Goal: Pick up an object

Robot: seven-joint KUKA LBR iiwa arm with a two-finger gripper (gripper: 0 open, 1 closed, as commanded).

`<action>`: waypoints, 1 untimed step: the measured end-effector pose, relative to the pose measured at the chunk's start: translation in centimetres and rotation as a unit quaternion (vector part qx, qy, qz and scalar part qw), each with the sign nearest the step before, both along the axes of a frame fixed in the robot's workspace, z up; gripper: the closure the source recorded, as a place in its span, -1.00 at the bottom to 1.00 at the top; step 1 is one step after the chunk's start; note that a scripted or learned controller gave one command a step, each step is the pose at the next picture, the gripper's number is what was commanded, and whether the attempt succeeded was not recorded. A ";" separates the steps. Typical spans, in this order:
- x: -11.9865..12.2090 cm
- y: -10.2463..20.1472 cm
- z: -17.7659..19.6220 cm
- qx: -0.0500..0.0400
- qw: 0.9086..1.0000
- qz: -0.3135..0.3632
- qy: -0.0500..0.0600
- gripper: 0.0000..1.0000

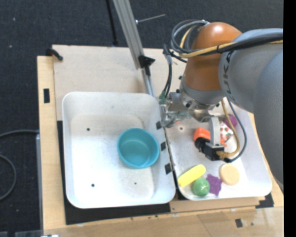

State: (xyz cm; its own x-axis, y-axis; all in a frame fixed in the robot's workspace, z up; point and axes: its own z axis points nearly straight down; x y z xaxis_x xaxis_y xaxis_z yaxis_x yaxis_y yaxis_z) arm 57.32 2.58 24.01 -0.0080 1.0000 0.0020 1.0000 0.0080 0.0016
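Observation:
My gripper (171,114) hangs below the orange wrist band, over the left side of the right bin (259,181), close to the wall between the two bins. Nothing shows between the gripper and the bin floor under it. A blue bowl (138,148) stands upright in the left bin (89,132), near its right wall. At the front of the right bin lie a yellow banana-shaped piece (191,174), a green ball (201,187), a purple piece (215,184) and a tan round piece (230,174). A small orange thing (202,134) lies mid-bin.
The arm's big grey body covers the back and right of the right bin. A slanted metal pole (130,33) rises from behind the bins' shared wall. A white piece with coloured spots (226,131) peeks out beside the wrist cables.

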 end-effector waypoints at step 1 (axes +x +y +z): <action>1.1 5.2 -0.8 -0.001 1.000 0.000 0.000 1.00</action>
